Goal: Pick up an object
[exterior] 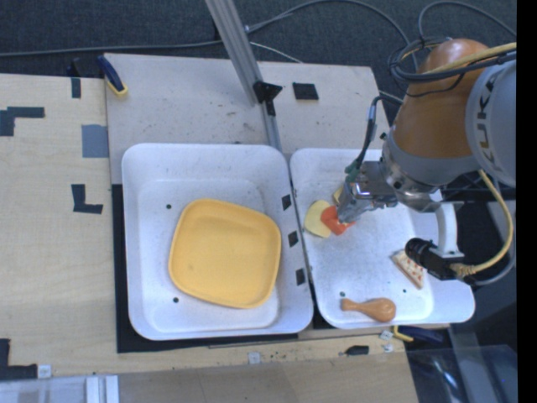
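Two shallow white plastic bins sit side by side on a pale wooden bench. The left bin holds one thing: a yellow square plate with rounded corners, lying flat near the middle.

The right bin holds several small items. A pale yellow rounded piece lies near its left wall, touching a small red-orange object just to its right. A tan drumstick-shaped toy lies near the front edge. A small wedge like a pizza slice, pale with a reddish rim, lies toward the right side, just beside a black cable fitting.

The grey arm with its orange band reaches in from the right over the right bin. The two-finger gripper is low, directly at the red-orange object, its tip touching or overlapping it. Whether the tool is wide, narrow or gripping: cannot tell, the tip is too small and blurred

A slanted grey metal pole crosses the top of the view
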